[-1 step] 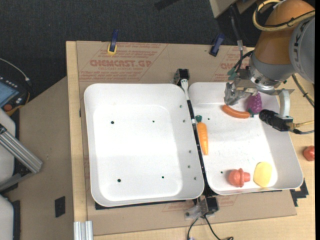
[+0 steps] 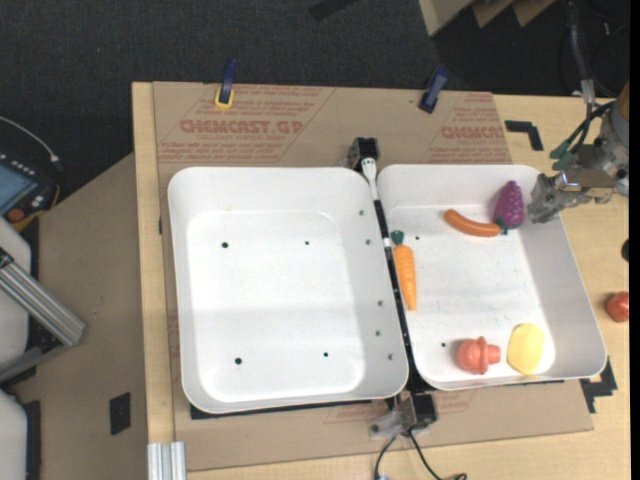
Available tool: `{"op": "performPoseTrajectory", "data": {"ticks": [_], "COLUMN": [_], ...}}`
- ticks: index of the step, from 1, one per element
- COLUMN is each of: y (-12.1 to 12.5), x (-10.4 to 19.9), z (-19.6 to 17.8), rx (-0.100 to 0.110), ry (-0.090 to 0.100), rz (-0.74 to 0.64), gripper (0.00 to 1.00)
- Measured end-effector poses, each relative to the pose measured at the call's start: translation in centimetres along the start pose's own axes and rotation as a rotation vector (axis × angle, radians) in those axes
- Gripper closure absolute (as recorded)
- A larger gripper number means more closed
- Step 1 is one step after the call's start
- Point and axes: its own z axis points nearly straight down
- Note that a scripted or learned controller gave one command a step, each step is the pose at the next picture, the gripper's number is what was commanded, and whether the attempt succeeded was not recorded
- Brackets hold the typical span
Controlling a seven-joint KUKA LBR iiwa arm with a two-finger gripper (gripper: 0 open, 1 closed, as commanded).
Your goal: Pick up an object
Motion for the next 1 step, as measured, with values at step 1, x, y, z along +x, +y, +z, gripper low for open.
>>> {"op": "performPoseTrajectory", "data": {"ticks": [1], "y": [-6.82], "x": [-0.50], "z": [11.40], "rx": [0.014], "ry": [0.007], "rz": [-0.002], "gripper": [0.00]}}
